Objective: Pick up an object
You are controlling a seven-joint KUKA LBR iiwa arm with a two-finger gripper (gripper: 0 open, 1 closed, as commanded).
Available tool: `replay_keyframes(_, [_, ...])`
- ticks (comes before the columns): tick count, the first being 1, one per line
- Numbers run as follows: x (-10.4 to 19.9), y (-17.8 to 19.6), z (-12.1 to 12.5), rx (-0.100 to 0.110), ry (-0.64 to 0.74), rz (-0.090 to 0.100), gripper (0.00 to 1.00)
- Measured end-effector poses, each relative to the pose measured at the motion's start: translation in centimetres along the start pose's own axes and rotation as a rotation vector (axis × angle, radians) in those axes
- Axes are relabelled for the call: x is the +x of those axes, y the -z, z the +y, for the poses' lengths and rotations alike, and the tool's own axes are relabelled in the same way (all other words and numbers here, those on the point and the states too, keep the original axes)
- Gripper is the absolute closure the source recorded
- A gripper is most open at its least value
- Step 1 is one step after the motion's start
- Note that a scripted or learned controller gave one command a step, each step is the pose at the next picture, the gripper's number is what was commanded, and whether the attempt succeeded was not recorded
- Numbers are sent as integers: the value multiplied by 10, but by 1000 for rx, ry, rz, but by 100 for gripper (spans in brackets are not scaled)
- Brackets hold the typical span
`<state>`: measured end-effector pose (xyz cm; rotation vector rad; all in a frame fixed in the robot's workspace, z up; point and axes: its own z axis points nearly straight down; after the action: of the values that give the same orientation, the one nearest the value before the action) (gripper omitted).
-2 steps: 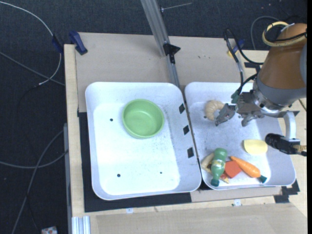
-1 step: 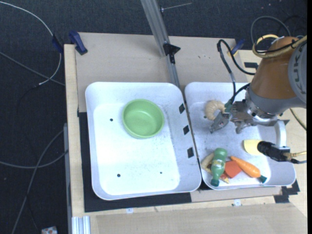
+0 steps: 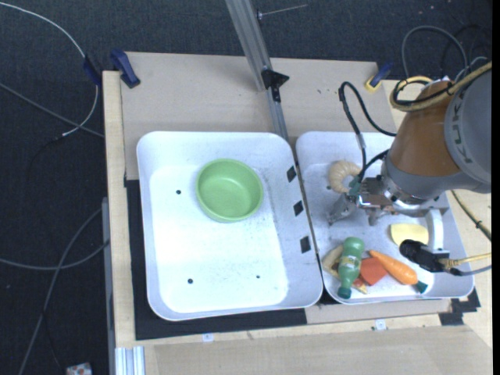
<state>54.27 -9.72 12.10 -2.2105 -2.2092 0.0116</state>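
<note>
The claw point(image 3: 341, 209) hangs low in the right bin point(image 3: 312, 151), fingers spread and gripping nothing, probably lining up on a toy. A beige lump point(image 3: 341, 174) sits just behind it. Nearer the front lie the green bottle point(image 3: 350, 258) and carrot point(image 3: 394, 268). The left bin point(image 3: 156, 209) holds a green bowl point(image 3: 229, 190).

Single fixed camera above bench point(image 3: 195, 92), looking down at slant; both white bins point(image 3: 156, 209) framed fairly near; arm point(image 3: 437, 139) enters from view's right.
</note>
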Motion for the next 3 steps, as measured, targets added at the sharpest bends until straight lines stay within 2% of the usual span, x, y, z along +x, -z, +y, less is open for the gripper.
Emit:
replay_keyframes(1, [1,-27,-1,-1,-1,1,0])
replay_keyframes(2, [2,-14,0,-6,-1,3,100])
replay_keyframes(3, [2,50,0,-25,1,-6,100])
